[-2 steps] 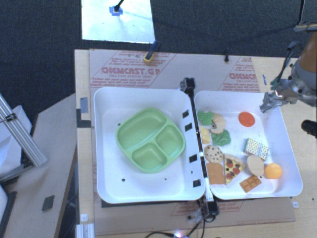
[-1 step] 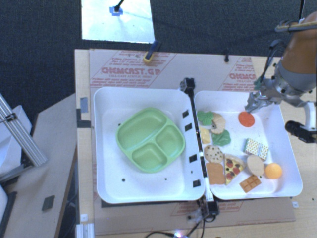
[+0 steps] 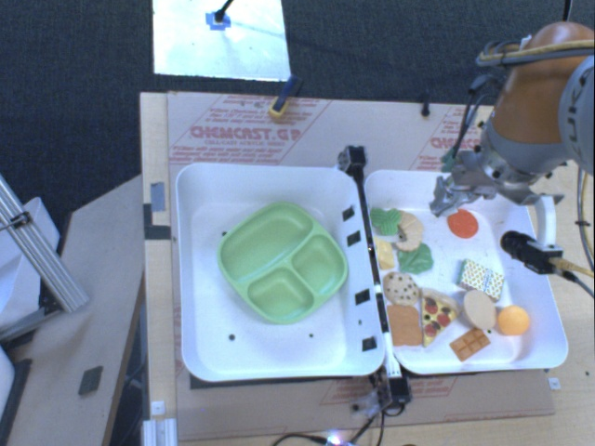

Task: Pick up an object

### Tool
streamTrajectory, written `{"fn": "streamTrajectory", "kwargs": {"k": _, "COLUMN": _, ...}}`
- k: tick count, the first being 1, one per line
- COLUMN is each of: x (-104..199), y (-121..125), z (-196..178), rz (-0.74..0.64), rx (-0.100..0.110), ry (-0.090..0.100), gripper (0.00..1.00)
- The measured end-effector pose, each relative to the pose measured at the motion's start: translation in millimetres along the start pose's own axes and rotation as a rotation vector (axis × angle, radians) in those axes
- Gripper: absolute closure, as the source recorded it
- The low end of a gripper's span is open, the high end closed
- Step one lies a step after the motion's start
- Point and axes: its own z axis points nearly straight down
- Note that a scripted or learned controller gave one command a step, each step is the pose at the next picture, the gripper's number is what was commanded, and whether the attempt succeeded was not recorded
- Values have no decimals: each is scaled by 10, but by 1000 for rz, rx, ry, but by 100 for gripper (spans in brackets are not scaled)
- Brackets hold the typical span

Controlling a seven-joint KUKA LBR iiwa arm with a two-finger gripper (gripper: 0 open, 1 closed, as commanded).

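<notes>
Apparently the gripper hovers beside the red tomato slice; its state is indiscernible.

Glossy plastic tray (smooth, green)

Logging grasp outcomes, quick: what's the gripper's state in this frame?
Gripper: cannot be told; it hangs over the right bin, beside the red disc.

We look down on a tabletop covered by a sheet printed with red lettering. Behind it lies dark carpet, bearing a pale square panel. At left stand a beige surface and what may be a metal rail.
</notes>
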Motion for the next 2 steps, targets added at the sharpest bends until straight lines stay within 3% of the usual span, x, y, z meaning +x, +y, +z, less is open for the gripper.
{"fn": "streamTrajectory", "kwargs": {"k": 2, "x": 1161, "y": 167, "z": 69, "rz": -2, "rx": -2, "ry": 1, "gripper": 100}}
